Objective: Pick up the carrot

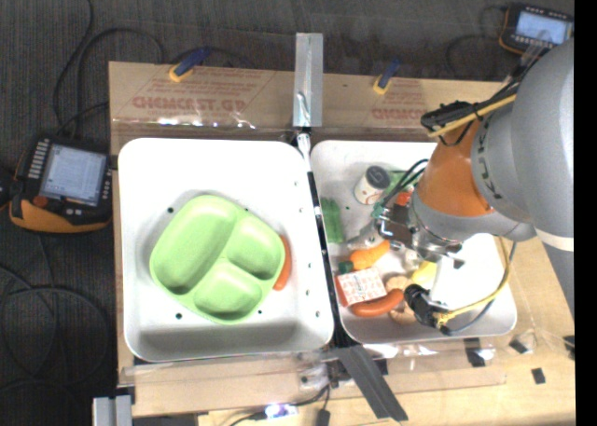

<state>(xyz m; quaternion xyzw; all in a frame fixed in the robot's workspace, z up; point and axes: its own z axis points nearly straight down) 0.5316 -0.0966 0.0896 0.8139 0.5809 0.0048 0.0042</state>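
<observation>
You were looking at a crowded right bin, and the crowding was the main hazard. The piece most likely to be the carrot lay near the middle of that bin, at about 9 o'clock from the gripper and just beside it. Its long axis ran roughly from 8 o'clock to 2 o'clock, nearly flat on the bin floor. The 2 o'clock end passed under the wrist, so you could not tell which end was the thin tip. The wrist body also hid the claw, so you could not tell whether it was apart or together, and nothing showed the carrot gripped. You should have expected three faults. First, a wrong pick: a red-orange sausage-shaped toy lay at 6 o'clock from the carrot, and an orange sliver showed at the 3 o'clock edge of the green divided plate in the left bin; either could be mistaken for the target by colour. Second, a double grab or a nudge: a red box sat close against the carrot at 6 o'clock, so a descent along the wrong line could clamp both or push the carrot aside. Third, a slip: closing along the long axis rather than across it would probably squeeze the tapered body out.
</observation>
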